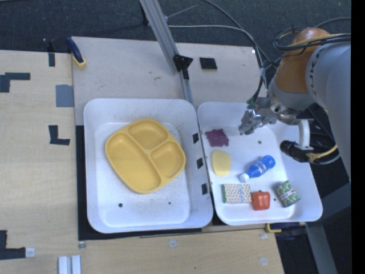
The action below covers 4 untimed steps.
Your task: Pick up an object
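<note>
Red pepper [260,200] at front, tool [249,125] above purple obj [217,137]

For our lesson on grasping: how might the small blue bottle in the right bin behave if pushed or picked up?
The blue bottle lies on its side, so a push would probably roll it. It looks like smooth plastic, likely light and somewhat slippery. Its rounded body may slip from a loose pinch.

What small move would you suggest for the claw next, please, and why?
Probably a short shift toward the purple item and then down: the claw hovers above the right bin floor, holding nothing visible, and that piece lies nearest with bare floor around it.
</note>
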{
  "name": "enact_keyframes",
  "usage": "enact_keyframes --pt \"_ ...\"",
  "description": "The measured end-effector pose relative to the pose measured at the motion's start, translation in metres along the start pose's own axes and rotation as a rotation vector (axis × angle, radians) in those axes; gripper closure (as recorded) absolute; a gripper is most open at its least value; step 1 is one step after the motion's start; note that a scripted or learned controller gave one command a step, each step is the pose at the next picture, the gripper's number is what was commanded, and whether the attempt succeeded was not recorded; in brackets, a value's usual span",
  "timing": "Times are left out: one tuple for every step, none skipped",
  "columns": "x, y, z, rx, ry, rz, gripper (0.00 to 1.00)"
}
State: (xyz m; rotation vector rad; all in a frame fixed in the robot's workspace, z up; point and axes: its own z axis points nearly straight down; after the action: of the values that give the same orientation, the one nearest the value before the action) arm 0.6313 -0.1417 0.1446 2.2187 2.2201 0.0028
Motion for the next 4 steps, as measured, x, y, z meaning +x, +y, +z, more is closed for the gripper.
enact_keyframes --pt "-0.004 0.002 -0.063 -0.002 0.000 -0.001 1.00" --pt "-0.003 0.003 -0.085 0.001 0.001 -0.001 1.00" --pt "0.046 -0.023 -0.093 0.005 0.002 -0.004 1.00" --pt "0.092 -0.046 -0.080 0.007 0.002 -0.004 1.00"
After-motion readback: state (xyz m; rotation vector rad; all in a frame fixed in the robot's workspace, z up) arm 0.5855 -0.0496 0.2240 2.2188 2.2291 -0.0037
